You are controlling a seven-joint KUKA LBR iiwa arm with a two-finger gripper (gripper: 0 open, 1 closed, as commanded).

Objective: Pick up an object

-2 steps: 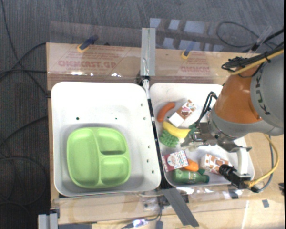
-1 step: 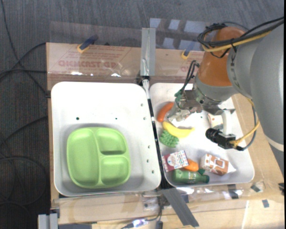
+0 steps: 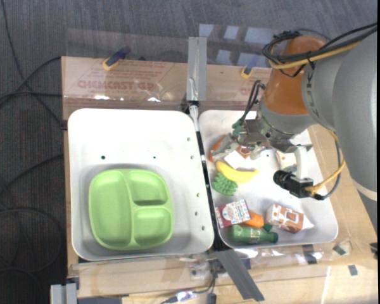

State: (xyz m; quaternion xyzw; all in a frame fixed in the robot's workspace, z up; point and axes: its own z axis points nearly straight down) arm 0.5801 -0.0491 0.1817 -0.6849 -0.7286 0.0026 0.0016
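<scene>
— How's the light?
— Bright and even from overhead; soft shadows pool left of the pincer (image 3: 246,139), under the green tray (image 3: 132,208).
— Glare?
— On the clear film (image 3: 145,84) beyond it. Detail around the pincer looks slightly soft, perhaps blurred.

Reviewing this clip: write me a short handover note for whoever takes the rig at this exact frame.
End effector: low over the upper part of the right bin, above the banana; finger state hidden.
Things: the right bin holds the banana, a green ridged toy, a red carton, a carrot, a green bottle and a brown carton. The left bin holds a green divided plate.
Done: nothing visibly lifted.
Left: grasp one object and raise it.
</scene>
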